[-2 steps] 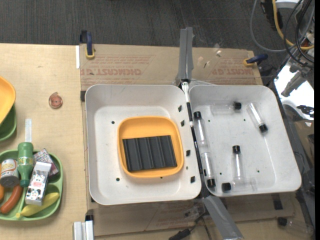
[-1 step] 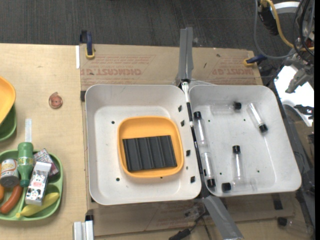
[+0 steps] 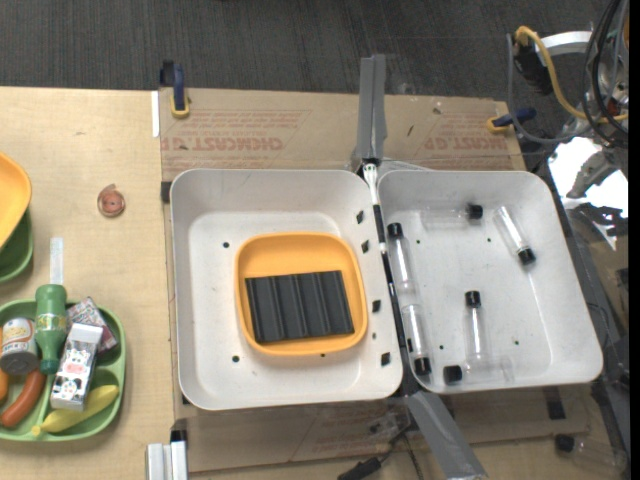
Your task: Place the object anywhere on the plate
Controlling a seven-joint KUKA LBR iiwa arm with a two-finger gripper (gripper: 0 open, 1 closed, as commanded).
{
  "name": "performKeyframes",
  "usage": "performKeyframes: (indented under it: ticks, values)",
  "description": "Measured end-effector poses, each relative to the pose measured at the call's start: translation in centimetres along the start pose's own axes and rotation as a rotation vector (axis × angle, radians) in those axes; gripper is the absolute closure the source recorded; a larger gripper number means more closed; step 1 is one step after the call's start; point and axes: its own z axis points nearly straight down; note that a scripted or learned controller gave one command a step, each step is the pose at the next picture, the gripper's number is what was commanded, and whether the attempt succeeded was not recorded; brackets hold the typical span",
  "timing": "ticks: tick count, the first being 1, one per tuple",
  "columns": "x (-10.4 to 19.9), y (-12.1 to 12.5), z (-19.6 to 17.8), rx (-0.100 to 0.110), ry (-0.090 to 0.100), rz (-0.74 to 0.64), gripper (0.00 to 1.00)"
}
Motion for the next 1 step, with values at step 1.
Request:
performKeyframes:
  ticks: [1]
  values:
    - [-0.01,-0.20,-0.32,0.000,0.001,0.000,0.00]
